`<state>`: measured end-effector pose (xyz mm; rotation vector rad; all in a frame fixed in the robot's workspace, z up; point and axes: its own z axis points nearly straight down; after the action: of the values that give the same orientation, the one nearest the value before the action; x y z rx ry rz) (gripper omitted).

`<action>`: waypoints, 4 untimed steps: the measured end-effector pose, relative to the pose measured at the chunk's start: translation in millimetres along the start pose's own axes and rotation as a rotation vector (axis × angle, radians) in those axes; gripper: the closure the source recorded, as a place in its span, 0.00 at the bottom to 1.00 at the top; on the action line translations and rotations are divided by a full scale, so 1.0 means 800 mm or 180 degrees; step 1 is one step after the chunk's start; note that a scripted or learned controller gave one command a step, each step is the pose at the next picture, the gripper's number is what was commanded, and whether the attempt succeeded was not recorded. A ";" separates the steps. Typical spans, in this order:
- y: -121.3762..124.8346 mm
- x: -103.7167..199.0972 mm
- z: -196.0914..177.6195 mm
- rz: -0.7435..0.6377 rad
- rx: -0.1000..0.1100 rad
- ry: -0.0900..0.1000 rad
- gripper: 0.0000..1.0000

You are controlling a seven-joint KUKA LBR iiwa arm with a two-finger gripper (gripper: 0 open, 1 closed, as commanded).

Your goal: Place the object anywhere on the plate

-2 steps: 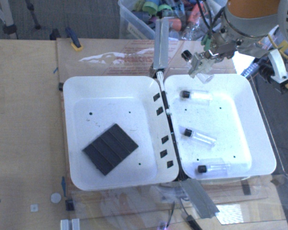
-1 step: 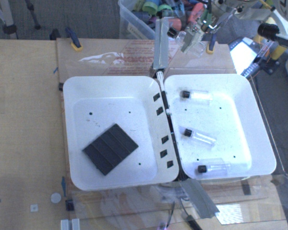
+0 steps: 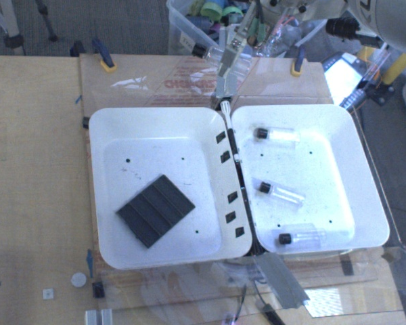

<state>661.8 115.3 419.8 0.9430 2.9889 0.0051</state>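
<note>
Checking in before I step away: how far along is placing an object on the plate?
Nothing looks placed yet: the dark ridged plate in the left bin is bare. Three clear vials lie in the right bin. The gripper hangs above the bins' far edge. Picking and placing remain.

**Three vials in the right bin, dark plate in the left**

You are looking down on two white bins set side by side. In the left bin (image 3: 108, 147) lies a dark ribbed plate (image 3: 155, 210), turned at an angle, toward the near side. The right bin (image 3: 338, 181) holds three clear vials with black caps: the far vial (image 3: 276, 135) near the back, the middle vial (image 3: 280, 192) near the centre, the near vial (image 3: 302, 237) by the front wall, all well apart. The gripper (image 3: 231, 63) hangs above the back edge, over the seam between the bins. Behind it you see a clear tub (image 3: 189, 12) of coloured odds and ends.
</note>
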 end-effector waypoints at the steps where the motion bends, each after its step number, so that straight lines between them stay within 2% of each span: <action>1: 0.042 0.038 -0.021 -0.0737 -0.0004 0.0001 1.00; 2: 0.111 0.083 -0.021 -0.1779 -0.0011 0.0002 1.00; 3: 0.114 0.079 -0.021 -0.2580 -0.0012 -0.0001 1.00; 4: 0.117 0.074 -0.021 -0.3567 -0.0016 -0.0003 1.00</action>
<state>666.7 225.7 437.0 -0.7888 3.0303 0.0049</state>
